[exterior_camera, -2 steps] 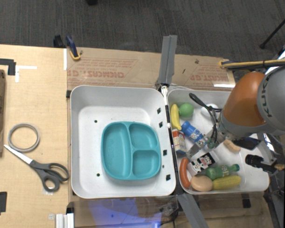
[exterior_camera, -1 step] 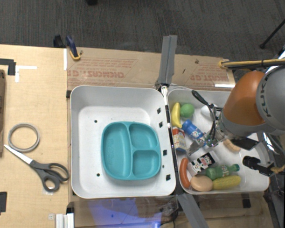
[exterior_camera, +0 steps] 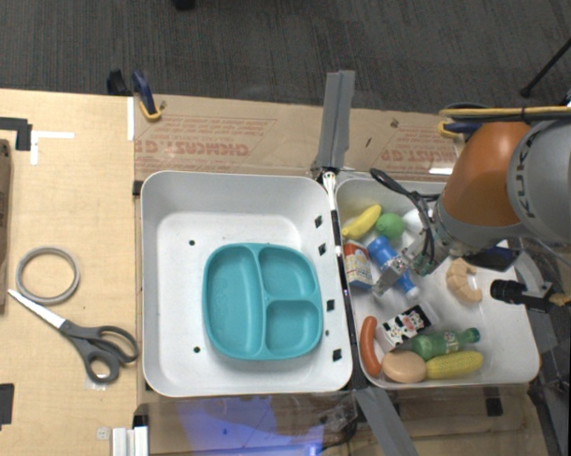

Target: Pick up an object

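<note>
Gripper (exterior_camera: 396, 273) sits perhaps touching blue bottle (exterior_camera: 387, 258), banana (exterior_camera: 361, 221) nearby.

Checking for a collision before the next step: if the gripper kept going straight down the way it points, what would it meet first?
Most likely the blue bottle-shaped toy directly below the gripper in the right white bin, though depth is unclear from above.

You see the grey arm (exterior_camera: 512, 179) reaching in from the right, its gripper (exterior_camera: 399, 270) pointing down and left.
</note>
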You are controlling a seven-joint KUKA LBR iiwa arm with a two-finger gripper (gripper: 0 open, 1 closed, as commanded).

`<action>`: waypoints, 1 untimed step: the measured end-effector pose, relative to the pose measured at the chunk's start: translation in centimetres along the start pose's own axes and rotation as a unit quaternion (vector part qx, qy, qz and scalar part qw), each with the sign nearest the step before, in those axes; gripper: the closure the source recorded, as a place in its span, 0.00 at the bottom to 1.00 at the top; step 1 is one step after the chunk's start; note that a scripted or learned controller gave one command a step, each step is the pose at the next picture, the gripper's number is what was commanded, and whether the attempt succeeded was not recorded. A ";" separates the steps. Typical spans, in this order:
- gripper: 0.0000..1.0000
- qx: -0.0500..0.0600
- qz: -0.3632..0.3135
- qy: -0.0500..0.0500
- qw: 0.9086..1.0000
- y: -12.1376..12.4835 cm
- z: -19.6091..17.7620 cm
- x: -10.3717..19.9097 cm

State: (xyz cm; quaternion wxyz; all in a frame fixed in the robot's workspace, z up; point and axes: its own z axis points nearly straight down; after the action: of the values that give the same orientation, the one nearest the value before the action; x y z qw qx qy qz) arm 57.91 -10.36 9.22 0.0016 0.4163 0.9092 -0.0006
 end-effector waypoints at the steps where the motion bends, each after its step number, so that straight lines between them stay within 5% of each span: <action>1: 1.00 0.000 -0.001 -0.001 1.000 0.0 -0.9 -0.1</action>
State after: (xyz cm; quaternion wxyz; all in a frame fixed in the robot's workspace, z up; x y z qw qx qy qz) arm 57.98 -10.38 10.17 0.0030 0.4154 0.9096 -0.0010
